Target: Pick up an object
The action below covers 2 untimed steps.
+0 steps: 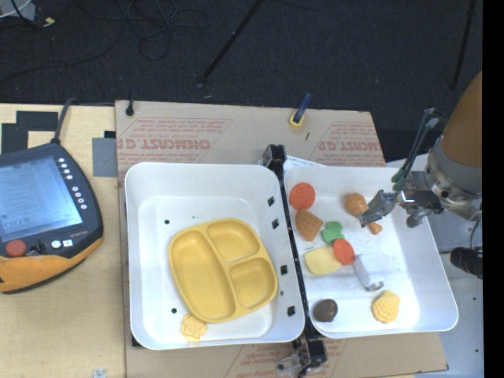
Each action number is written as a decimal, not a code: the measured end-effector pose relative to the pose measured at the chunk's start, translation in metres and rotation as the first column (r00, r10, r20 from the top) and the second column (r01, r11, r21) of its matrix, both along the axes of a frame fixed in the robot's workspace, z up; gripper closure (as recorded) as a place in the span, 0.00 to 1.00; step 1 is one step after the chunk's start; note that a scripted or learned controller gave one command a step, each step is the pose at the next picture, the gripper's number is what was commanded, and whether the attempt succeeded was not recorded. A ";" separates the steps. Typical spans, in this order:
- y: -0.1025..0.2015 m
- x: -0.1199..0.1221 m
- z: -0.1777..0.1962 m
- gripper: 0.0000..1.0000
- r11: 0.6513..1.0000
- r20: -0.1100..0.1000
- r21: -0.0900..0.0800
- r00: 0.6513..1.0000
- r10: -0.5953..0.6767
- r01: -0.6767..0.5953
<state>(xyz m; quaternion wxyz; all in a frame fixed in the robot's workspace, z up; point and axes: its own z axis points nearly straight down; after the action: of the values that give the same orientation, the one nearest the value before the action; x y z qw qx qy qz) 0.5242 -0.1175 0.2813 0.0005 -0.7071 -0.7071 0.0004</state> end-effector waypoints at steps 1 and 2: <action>0.030 -0.015 -0.162 0.00 1.000 -0.014 0.005 1.000 0.002 -0.002; 0.026 0.040 -0.193 0.00 1.000 0.006 -0.001 1.000 0.000 0.000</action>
<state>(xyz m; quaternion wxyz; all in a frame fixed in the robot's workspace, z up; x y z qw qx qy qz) 0.5644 -0.0910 0.0880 -0.0020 -0.7070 -0.7072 -0.0012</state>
